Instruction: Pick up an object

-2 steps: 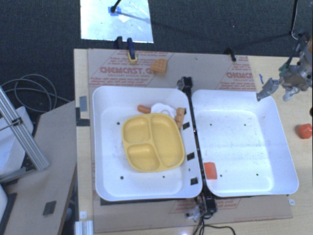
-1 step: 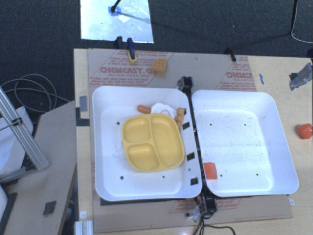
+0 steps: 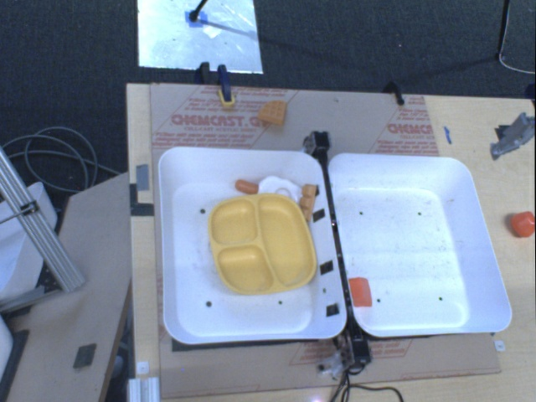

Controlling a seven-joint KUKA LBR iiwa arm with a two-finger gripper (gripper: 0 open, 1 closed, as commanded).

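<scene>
At the far left, silver metal bars lean at a slant, with grey cables looped above them at 12 o'clock. Up on the dark floor lies a shiny square sheet.

The left bin sits on the brown bench. A yellow plate with three parts fills the middle of this bin and lies flat. At 12 o'clock from the plate there is a small orange sausage. Just beside it, toward 3 o'clock, is a small white thing that touches the plate's top edge. I cannot tell what it is. At 1 o'clock from the plate, a little tan stick lies near the bin's right wall.

Outside the bin, at 12 o'clock from it, a tan waffle piece lies on the bench. A yellow clamp is just beside it at 9 o'clock.

Black clips sit where the two bins meet.

The right bin holds one orange block. It is down in the corner at 7 o'clock, close to the left wall.

Farther right, on the bench, a grey metal piece lies at 2 o'clock from the right bin. A small red thing lies at 3 o'clock from the bin, well apart from it.

I cannot tell if the gripper is open or closed. The things to pick up all lie in the bins or on the bench.
</scene>
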